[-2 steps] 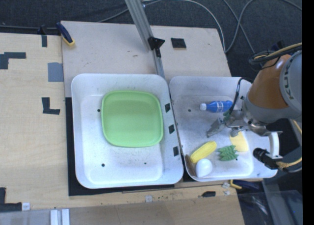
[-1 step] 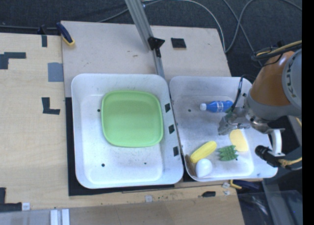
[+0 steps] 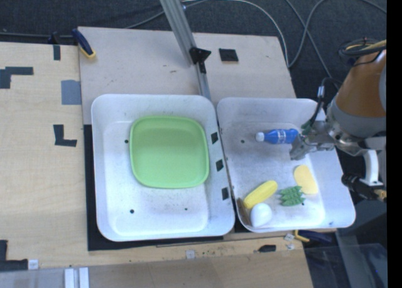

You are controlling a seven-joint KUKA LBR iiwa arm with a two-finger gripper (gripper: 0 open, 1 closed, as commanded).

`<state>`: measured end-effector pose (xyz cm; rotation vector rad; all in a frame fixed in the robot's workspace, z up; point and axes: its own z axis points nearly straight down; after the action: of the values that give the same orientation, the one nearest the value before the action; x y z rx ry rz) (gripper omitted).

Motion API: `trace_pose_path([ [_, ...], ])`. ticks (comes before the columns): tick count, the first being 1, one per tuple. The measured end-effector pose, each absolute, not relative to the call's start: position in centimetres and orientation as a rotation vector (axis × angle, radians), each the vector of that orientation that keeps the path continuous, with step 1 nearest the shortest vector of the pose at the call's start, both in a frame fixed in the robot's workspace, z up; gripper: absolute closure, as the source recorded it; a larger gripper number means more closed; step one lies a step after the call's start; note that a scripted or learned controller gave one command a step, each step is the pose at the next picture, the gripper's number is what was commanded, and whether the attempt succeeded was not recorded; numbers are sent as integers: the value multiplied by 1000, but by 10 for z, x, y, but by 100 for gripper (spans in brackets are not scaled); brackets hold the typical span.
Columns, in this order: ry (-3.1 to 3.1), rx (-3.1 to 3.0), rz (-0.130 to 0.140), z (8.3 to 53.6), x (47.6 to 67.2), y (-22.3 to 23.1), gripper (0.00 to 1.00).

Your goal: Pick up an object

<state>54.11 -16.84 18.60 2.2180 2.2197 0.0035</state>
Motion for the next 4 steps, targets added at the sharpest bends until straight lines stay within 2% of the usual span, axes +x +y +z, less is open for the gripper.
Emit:
trace_pose_path([
  [1,2221,2220,1,206,541,-168,100],
  [3,2227,2218,1,210,565,-86,100],
  [4,2228,2217,0,205,580,-28,100],
])
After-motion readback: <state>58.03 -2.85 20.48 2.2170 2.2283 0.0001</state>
